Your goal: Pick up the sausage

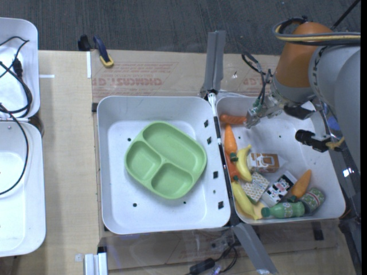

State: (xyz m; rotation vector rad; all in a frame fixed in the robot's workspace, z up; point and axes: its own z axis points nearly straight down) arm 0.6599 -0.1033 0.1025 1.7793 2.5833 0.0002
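While the gripper hangs, state unclear, right of the sausage | centre over it, descend straight.

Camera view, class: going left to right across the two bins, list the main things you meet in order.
Green plate → carrot → small brown carton → green bottle → green can.

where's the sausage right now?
In the right bin, at its far left corner: the sausage lies against the back wall, just beyond the carrot and just left of the pincer.
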